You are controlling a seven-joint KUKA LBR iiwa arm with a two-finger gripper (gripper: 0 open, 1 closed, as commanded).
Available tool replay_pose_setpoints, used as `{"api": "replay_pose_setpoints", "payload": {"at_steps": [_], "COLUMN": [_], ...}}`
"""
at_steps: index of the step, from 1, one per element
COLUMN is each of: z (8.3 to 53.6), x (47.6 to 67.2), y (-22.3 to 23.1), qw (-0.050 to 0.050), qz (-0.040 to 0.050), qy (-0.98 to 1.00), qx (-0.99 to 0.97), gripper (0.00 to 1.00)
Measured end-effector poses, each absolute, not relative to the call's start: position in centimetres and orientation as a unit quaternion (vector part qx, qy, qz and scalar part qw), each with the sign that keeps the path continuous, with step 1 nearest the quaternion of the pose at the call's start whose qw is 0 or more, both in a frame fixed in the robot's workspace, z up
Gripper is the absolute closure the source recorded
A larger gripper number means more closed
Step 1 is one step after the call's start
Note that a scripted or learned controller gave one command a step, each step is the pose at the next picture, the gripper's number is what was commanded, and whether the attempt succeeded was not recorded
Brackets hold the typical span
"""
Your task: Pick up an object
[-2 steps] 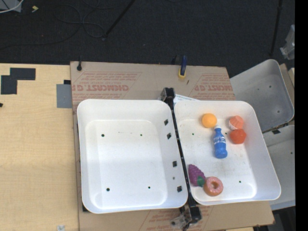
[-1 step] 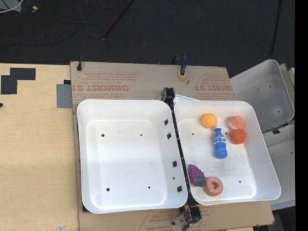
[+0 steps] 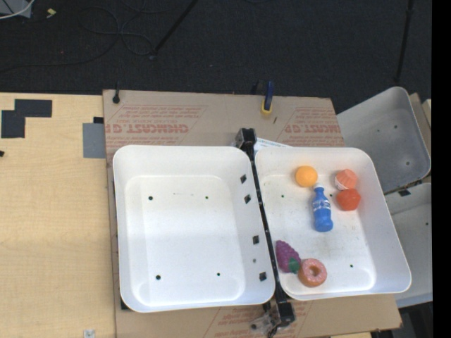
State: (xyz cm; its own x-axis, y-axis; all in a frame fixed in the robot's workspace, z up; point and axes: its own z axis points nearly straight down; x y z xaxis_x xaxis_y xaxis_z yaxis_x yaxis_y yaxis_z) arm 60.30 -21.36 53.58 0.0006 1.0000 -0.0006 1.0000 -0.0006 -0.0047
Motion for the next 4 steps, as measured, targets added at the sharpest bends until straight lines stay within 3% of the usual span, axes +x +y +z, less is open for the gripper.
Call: {"api": "replay_pose_setpoints", "payload": {"at_steps": [2,3,4], "z": [53.6,53.6,53.6], "x": [61.4,59.8,60.1], "y": [-21.2,-21.3,-21.2], "qw": [0.001,0.003,0.002], "qz": [0.0017,0.0017,0.0014], "qy": [-0.709,-0.707,-0.709], "qx": [-0.705,-0.707,-0.706], "gripper": [1.00,1.00,1.00]}}
